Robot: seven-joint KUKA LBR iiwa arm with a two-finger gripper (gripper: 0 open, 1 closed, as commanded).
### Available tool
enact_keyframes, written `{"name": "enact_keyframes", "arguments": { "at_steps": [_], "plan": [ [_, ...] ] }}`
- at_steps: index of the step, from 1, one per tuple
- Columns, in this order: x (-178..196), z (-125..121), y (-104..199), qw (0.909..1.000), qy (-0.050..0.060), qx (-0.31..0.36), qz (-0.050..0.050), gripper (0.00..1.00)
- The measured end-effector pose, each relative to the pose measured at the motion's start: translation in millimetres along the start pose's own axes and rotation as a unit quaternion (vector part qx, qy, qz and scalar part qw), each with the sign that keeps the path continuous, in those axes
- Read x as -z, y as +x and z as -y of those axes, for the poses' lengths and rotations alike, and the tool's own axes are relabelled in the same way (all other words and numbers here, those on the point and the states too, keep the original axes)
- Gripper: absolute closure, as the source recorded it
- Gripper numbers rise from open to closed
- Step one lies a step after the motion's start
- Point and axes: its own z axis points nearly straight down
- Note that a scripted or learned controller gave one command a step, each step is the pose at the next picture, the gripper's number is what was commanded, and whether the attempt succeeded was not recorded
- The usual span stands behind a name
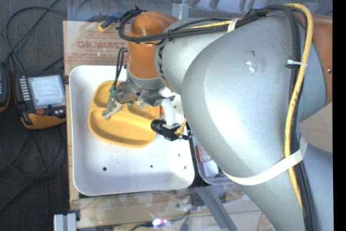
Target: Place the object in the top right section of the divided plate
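Note:
A yellow divided plate [121,124] lies in the left white bin [130,170], towards its upper middle. My gripper [112,101] hangs over the plate's upper left part, reaching in from the right under the orange wrist band. A small green thing [113,91] shows right at the gripper's tip above the plate's upper left section; whether it is held is unclear. The plate's upper right part is hidden under the wrist.
The grey arm covers most of the right bin [208,165], where a strip with some printed packaging shows. A cardboard sheet [92,46] lies behind the left bin. A handheld screen unit [42,92] and cables sit on the floor at the left.

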Motion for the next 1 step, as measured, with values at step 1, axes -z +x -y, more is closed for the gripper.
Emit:
{"name": "enact_keyframes", "arguments": {
  "at_steps": [1],
  "plan": [
    [23.7, 9.1, 8.2, 0.9989, -0.01, -0.046, 0.005, 0.0]
  ]
}}
